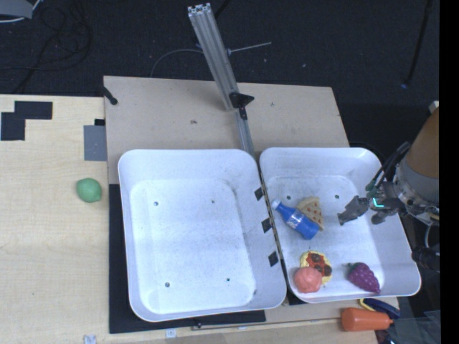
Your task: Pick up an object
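Note:
The right bin (337,165) holds a blue bottle (296,219) lying on its side, a tan waffle-like wedge (312,208) touching it, a yellow-and-red toy food piece (317,262), a pink-red round fruit (308,279) and a purple grape bunch (363,276). My gripper (366,212) hangs over the bin's right side, right of the bottle and above the grapes. Its two dark fingers are spread apart with nothing between them. The arm's orange band (430,145) shows at the right edge.
The left bin (136,165) lies beside the right one. A green ball (90,190) rests on the wooden bench at far left. An orange object (366,319) lies on the bench below the right bin. A metal rail (215,49) slants down toward the bins' join.

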`<act>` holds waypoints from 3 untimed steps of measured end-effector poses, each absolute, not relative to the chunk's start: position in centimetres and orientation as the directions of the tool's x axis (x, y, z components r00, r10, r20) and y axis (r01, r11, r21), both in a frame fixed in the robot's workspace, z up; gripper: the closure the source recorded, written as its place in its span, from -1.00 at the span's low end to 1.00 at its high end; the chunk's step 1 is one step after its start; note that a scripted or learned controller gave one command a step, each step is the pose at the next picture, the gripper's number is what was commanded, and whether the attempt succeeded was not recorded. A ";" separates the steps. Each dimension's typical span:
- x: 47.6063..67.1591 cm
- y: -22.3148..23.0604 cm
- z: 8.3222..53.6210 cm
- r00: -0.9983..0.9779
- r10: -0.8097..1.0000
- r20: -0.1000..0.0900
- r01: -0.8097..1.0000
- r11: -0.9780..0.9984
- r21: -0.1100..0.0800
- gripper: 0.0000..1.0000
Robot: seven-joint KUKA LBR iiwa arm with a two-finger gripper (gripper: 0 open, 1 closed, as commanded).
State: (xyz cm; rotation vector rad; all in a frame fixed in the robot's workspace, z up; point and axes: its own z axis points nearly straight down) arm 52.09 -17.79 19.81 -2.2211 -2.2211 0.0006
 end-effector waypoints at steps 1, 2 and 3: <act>52.1 -17.8 19.8 0.000 1.000 0.000 1.000 0.000 -0.001 -1.00; 52.0 -17.8 15.6 -0.001 1.000 0.001 1.000 0.001 -0.004 -1.00; 51.5 -17.1 9.6 -0.001 1.000 0.001 1.000 0.001 -0.005 -1.00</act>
